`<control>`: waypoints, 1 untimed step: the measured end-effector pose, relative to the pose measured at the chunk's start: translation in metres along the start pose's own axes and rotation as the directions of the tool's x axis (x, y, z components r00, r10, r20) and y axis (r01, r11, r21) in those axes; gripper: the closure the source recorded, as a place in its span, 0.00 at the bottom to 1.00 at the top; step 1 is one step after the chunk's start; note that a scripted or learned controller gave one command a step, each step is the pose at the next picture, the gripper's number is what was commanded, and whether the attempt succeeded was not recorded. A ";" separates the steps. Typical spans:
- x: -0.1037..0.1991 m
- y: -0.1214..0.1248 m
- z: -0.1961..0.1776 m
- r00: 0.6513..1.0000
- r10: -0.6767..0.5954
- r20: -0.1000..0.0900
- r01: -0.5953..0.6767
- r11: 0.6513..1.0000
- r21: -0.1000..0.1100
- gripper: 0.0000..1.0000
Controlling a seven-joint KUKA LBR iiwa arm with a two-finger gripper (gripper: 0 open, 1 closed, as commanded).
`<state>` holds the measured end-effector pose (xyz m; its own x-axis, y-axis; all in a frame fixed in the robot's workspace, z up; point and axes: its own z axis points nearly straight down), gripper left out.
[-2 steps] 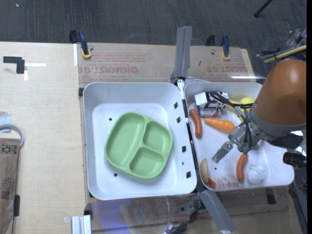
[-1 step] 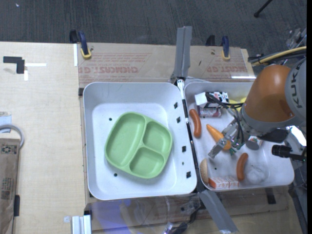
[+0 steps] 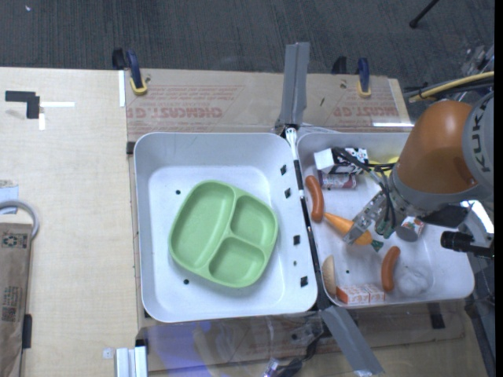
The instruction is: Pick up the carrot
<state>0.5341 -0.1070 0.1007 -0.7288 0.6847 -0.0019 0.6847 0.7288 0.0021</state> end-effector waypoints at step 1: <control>0.014 0.102 -0.091 0.992 0.127 -0.001 -0.127 0.992 0.002 1.00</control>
<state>0.5931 -0.0232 0.1917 -0.6361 0.7716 -0.0011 0.7716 0.6361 0.0008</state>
